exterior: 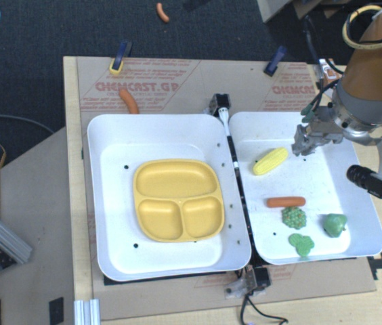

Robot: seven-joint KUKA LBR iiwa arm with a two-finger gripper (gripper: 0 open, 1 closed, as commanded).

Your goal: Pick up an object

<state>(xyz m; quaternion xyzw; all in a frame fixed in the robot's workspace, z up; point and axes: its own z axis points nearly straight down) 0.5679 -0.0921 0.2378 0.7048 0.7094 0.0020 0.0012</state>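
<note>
The right bin holds a yellow corn cob, a small sausage, a broccoli floret, a green leafy piece and a green pepper. My gripper hangs low over the bin's back part, just right of the corn cob's right end. Nothing shows between its fingers. The arm's orange band rises above it at the right.
The left bin carries a yellow three-compartment tray. A loose sausage lies on the cardboard behind the left bin, another on the dark floor. Clamps sit on the board's back edge.
</note>
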